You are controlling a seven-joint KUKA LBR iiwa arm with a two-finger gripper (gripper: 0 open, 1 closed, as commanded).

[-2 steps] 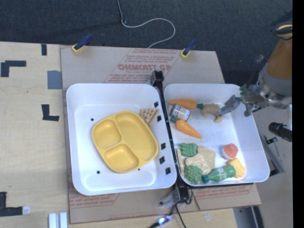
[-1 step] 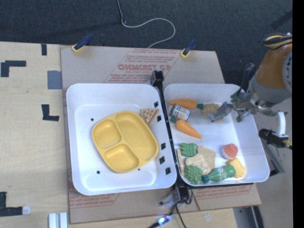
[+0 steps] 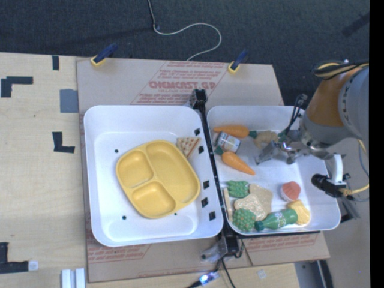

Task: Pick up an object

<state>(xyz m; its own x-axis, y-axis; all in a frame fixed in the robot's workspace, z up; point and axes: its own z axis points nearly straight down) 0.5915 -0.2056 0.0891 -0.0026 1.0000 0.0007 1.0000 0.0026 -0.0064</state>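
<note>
The gripper, grip state unclear, hangs over bare floor in the right bin, beside the carrot.

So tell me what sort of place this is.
Probably a robotics lab test bench: two white bins on taped cardboard, one holding a yellow divided plate, the other toy food like a carrot, with the gripper reaching in.
</note>
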